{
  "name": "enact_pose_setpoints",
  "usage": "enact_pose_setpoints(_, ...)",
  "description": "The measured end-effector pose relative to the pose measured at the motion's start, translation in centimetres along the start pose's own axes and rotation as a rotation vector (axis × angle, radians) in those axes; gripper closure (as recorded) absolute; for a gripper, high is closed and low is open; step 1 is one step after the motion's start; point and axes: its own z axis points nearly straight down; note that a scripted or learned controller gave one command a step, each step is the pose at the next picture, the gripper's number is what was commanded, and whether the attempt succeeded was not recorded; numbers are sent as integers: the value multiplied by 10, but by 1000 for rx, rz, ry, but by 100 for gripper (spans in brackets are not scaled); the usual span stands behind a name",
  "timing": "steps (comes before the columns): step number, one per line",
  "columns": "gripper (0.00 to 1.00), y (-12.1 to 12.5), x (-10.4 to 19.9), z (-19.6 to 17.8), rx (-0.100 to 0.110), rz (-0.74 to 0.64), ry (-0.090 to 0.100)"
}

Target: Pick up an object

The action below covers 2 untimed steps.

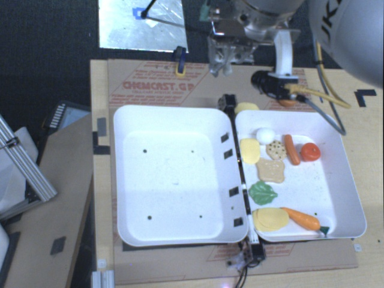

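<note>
Camera view is showing the end effector (227, 57) hanging over the table's (102, 101) far edge, its grip state unclear; toy foods, including a carrot (302, 218), are lying in the right bin (345, 179)

A shiny metal sheet (143, 15) lies on the dark floor beyond the bench's far edge. A blue and yellow clamp (180, 62) grips that far edge. Black clips (231, 155) run along the seam between the bins. An aluminium rail (27, 167) slants past the bench's left edge.
</note>
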Motion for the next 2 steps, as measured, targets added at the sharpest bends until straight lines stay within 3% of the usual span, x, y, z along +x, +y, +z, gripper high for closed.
enact_pose_setpoints(1,100,0,56,-80,-17,-3,5)
enact_pose_setpoints(2,100,-47,78,18,2,-1,-1)
